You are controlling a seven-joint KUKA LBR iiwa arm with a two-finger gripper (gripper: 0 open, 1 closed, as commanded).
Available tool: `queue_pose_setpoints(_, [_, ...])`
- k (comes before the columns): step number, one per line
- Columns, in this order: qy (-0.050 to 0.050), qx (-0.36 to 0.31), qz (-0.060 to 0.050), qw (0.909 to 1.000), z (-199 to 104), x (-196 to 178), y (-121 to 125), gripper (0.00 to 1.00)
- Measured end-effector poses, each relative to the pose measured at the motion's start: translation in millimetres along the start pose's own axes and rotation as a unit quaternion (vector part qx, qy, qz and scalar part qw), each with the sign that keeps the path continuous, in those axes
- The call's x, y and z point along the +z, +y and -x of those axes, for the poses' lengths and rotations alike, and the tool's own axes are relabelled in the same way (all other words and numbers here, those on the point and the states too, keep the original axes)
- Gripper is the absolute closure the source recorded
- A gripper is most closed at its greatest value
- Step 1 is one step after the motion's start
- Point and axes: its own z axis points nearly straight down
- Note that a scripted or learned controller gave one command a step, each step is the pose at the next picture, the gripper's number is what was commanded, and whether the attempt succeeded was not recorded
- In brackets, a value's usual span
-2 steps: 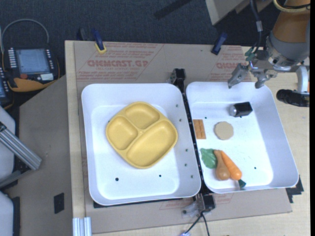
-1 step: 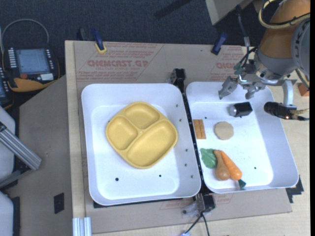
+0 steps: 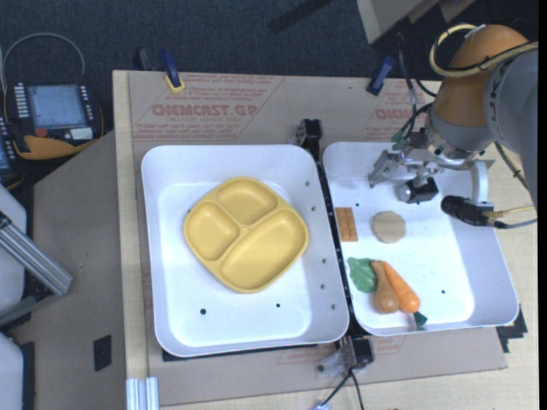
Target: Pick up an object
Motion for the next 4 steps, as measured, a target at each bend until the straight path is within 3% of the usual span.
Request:
queue_pose_setpoints(1, [-0.003, 0.001, 0.006, 1.0, 3, 14, 4, 0.0])
queue_pose_setpoints(2, [-0.003, 0.0, 0.009, 1.0, 2, 5, 5, 1.0])
queue_pose_setpoints(3, [-0.001, 0.0, 0.002, 1.0, 0, -57, 3, 1.0])
queue_pose_setpoints(4, [-0.001, 0.0, 0.003, 1.0, 1, -101, 3, 1.0])
